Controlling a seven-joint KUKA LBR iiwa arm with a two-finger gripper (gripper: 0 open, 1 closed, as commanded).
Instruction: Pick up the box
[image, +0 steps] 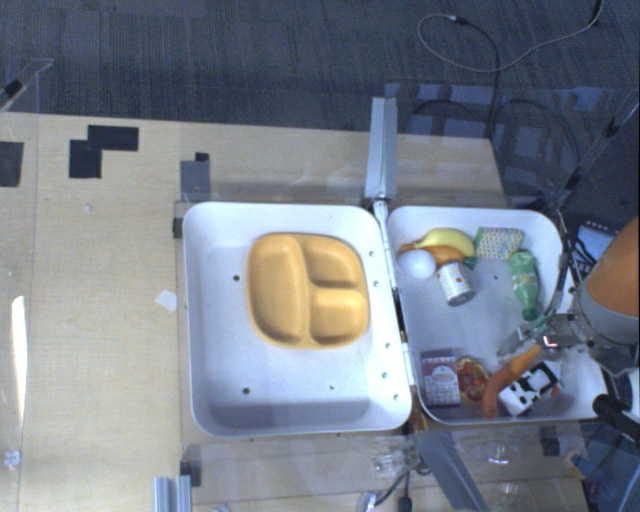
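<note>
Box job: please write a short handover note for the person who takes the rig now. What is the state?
Gripper: low over the right bin, near its right wall; whether it is open or shut cannot be read.
Box: lies flat in the right bin at its near left corner, beside a red packet. It is apart from the gripper.
Left bin: holds a yellow tray.
Done: nothing visible; the box is not lifted.
Left: move the gripper to the box, grasp it, lift it.
</note>
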